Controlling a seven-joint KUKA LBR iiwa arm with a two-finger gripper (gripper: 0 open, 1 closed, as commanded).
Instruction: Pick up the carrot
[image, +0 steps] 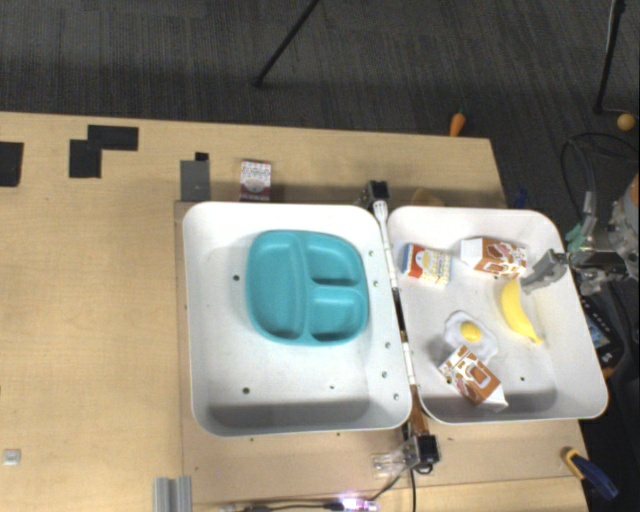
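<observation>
Yellow banana (519, 311) just beside gripper (545, 272), cartons (497, 258) close around. Grip state impossible to tell. Teal tray (305, 285) in left bin (215, 400).

Desk (100, 300): two white bins side by side. Left bin (215, 400): teal divided plate (305, 285). Right bin (575, 395): two small cartons (428, 264) (494, 257) near the far wall, banana (518, 310), fried-egg toy (470, 332), brown carton (473, 378). Hand (548, 270) over the right bin's far right rim, beside the banana.
</observation>
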